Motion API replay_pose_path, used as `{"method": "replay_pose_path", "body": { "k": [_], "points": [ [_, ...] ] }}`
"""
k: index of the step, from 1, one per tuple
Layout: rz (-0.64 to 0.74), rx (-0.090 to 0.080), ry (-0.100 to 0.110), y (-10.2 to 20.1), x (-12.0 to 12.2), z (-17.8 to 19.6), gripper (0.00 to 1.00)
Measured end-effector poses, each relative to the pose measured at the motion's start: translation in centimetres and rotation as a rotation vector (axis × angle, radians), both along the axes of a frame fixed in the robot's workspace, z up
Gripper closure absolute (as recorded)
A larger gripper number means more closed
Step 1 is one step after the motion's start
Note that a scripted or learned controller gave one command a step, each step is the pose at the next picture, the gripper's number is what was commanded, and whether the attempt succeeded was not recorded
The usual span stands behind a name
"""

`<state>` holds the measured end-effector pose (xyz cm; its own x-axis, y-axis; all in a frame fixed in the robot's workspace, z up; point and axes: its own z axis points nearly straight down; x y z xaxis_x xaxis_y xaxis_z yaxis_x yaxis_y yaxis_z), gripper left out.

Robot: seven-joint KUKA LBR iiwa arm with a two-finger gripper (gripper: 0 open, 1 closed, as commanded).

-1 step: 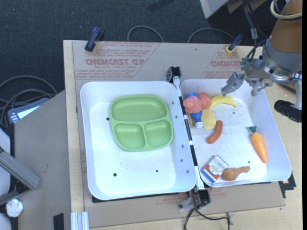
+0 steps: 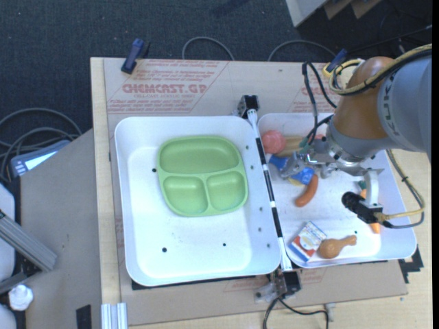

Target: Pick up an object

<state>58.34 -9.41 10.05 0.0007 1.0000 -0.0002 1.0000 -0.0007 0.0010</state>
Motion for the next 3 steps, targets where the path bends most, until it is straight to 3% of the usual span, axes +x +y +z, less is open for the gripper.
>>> {"method": "replay_pose_path", "body": {
  "k": [1,2,3],
  "points": [
    [-0.002,-0.001,-0.001,-0.1,0.0,1.0,1.0],
    [0.002,0.0,0.0,4.5,-0.4,8.5,1.0],
    [-0.001,0.0,0.002,0.4,-2.3,8.4,1.0]
  ]
}}
